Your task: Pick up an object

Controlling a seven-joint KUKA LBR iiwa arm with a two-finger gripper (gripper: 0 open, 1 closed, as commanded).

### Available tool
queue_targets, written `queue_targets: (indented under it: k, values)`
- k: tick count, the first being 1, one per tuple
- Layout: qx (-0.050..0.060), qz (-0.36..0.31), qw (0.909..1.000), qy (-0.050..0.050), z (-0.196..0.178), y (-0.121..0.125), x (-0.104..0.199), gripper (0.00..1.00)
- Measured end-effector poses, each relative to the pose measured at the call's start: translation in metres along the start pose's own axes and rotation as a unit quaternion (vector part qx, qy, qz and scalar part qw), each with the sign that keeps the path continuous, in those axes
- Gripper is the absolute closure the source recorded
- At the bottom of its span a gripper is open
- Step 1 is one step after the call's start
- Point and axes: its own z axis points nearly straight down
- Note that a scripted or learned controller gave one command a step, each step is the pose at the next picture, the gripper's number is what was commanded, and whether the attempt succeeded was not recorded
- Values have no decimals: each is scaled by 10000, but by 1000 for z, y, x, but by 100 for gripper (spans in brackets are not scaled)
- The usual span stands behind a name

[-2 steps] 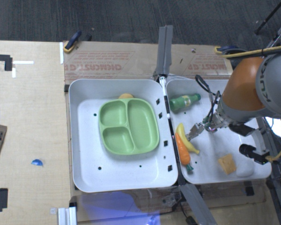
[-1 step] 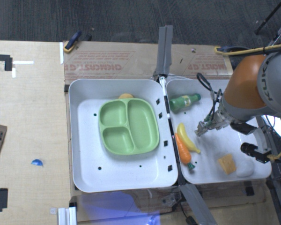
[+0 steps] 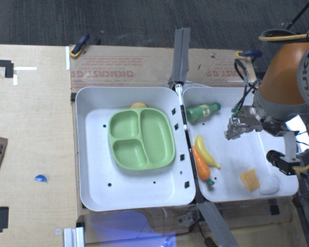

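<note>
Along the far edge of my bench, the cardboard strip [image 3: 113,66] carries red mirrored lettering that I cannot read with certainty.

A single fixed camera looks down at a slant on both white bins [image 3: 87,153] from above.

1. The arm [image 3: 286,81] enters from three o'clock, its bulk sitting toward the two o'clock corner of the view.
2. An orange band [image 3: 283,71] wraps the arm just above the grey wrist [image 3: 270,115].
3. From the wrist, the gripper [image 3: 236,130] points toward nine o'clock and slightly down.
4. Its fingertips are small and dark; their spacing cannot be made out.
</note>
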Motion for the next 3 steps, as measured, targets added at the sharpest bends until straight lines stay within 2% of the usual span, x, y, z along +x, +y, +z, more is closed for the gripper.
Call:
queue_targets:
  k: [1, 2, 3]
  values:
    - [0, -4, 10000, -2, 0, 0, 0, 0]
    - [15, -299, 9996, 3, 93, 22, -7, 0]
    - [-12, -433, 9991, 2, 98, -57, -22, 0]
